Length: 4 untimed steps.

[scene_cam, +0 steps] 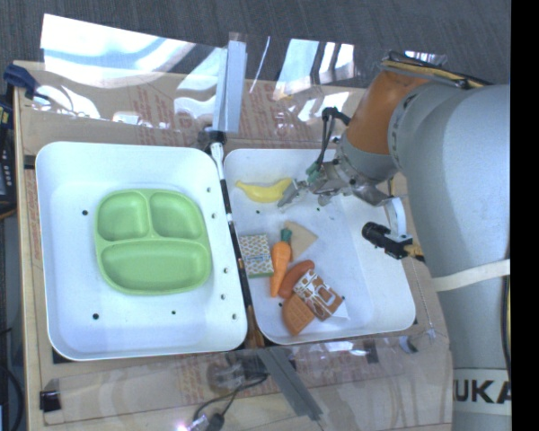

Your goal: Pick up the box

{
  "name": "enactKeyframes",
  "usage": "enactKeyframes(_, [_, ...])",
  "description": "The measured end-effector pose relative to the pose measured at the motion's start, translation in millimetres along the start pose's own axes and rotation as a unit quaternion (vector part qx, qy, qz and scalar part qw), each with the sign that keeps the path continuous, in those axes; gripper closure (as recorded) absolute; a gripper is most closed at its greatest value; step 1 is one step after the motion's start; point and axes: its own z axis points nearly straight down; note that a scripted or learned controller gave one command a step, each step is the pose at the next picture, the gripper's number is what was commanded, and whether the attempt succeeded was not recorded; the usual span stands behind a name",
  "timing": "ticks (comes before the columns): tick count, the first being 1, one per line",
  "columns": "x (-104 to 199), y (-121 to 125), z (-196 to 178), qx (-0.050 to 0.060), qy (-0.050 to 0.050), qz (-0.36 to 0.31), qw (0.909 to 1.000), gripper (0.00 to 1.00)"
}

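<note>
The box (317,296), brown with white markings, lies tilted in the near part of the right bin (382,281). My gripper (298,189) hangs over the far part of that bin, just right of a yellow banana (262,189) and well away from the box. Nothing shows as held in it. The grey arm with its orange band (377,119) reaches in from the right.
An orange carrot (281,266), a tan wedge (301,237), a small patterned packet (255,254) and an orange-brown waffle-like piece (296,314) crowd around the box. The left bin (58,241) holds a green divided plate (153,241).
</note>
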Motion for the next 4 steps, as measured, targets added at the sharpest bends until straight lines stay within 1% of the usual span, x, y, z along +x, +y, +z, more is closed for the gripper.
enactKeyframes(1, [63,-22,-43,0.001,0.001,-0.103,0.9947,0.00])
enactKeyframes(2, [104,-60,-12,-0.001,-0.006,-0.121,0.9927,0.00])
enactKeyframes(3, [108,-55,-28,-0.007,-0.004,-0.124,0.9922,1.00])
enactKeyframes(4, [180,-85,-149,0.000,0.000,-0.156,0.9877,1.00])
